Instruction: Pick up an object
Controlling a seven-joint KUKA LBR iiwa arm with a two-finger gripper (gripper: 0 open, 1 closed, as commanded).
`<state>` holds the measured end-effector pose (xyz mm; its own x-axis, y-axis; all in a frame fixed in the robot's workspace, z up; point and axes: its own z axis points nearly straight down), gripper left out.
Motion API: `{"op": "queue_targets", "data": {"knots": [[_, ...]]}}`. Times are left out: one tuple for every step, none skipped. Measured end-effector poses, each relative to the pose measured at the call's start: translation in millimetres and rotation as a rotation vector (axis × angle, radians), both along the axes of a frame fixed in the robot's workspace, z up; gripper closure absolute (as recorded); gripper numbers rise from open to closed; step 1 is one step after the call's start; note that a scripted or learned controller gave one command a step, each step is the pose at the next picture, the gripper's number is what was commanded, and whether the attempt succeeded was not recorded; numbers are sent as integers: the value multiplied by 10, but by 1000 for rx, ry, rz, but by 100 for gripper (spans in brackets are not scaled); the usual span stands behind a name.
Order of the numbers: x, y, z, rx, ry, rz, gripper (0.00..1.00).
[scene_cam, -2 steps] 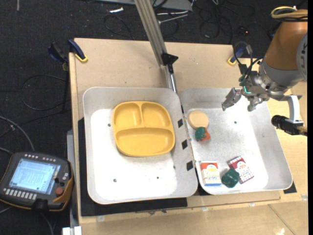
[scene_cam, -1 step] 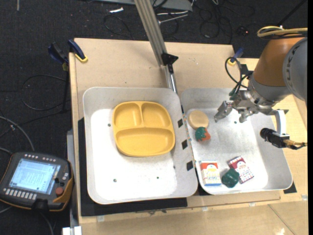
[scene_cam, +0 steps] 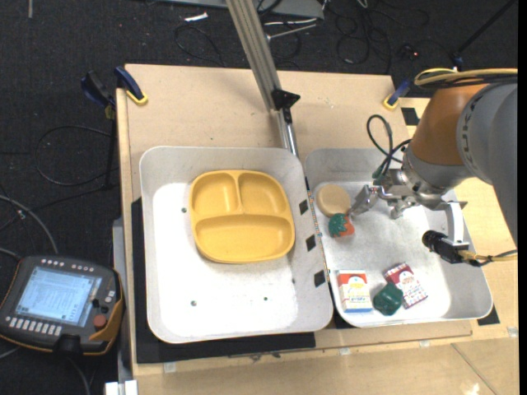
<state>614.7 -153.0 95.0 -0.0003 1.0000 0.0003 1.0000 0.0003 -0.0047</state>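
Right bin [scene_cam: 461, 303]: I see the gripper [scene_cam: 360, 206] low beside the small green-and-red object [scene_cam: 341, 226], probably my pick target; whether its jaws are apart or together I cannot tell. The tan disc [scene_cam: 333, 198] just behind crowds the approach. Two small cartons [scene_cam: 354, 291] and a green block [scene_cam: 388, 299] lie nearer the front. Left bin [scene_cam: 165, 303]: a yellow divided tray [scene_cam: 242, 216].

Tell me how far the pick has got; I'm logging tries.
Done: the grey arm's gripper has reached into the right white bin. In hand: nothing visibly; it sits beside the small green-and-red object and round tan disc. Left: grasping and lifting.
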Motion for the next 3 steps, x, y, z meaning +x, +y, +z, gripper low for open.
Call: {"op": "queue_targets", "data": {"knots": [[18,-2,141,-1,-6,0,100],[6,103,670,-1,-10,3,100],[8,117,1313,-2,-12,3,100]]}}
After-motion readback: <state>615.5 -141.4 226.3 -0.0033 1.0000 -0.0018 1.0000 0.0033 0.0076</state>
